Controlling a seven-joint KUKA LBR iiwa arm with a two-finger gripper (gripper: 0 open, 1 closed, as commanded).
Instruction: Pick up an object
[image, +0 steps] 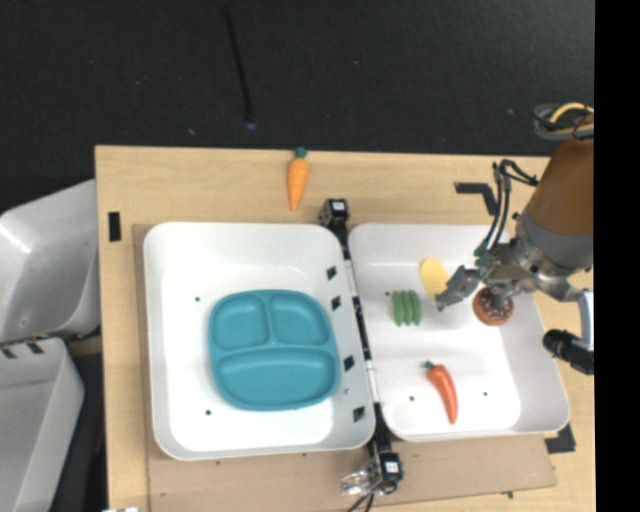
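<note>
The right bin (520, 400) holds a yellow rounded piece (432, 271), a green ridged piece (405, 307), a red chili pepper (443, 390) and a small brown round piece (492, 309). My gripper (474, 289) hangs low over the bin's upper middle. It sits between the yellow piece and the brown piece, close to both. I see nothing lifted off the bin floor. The grey arm with its orange band (562, 195) comes in from the right.
A blue divided plate (272, 348) lies in the left bin (170, 300). An orange carrot (297, 180) rests on the wooden bench behind the bins. Black clips (335, 211) join the bins along the middle wall. Cables loop beside the arm at the right.
</note>
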